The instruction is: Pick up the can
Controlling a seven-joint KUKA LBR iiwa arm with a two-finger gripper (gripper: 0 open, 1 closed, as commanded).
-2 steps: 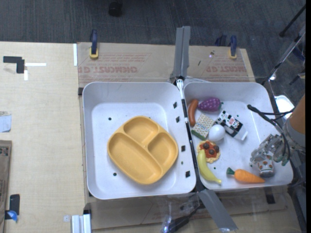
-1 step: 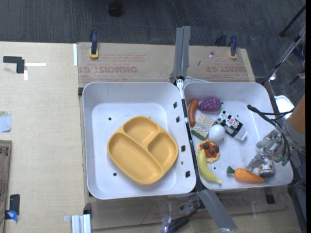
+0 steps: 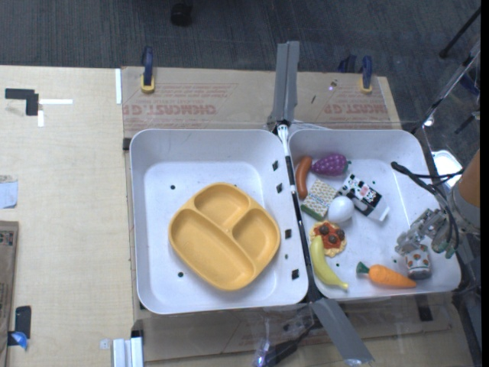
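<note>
Half-hidden can (image 3: 417, 262) beneath jaws

The gripper (image 3: 425, 234) hangs low in the right bin (image 3: 412, 140), right over a small can (image 3: 417, 261) near the bin's right wall, with a carrot (image 3: 388, 276) lying just beside the can. Further left sit a banana (image 3: 325, 264), a white egg (image 3: 340, 209) and purple grapes (image 3: 330, 164). In the left bin (image 3: 153, 205) rests a yellow divided plate (image 3: 223, 235).
</note>
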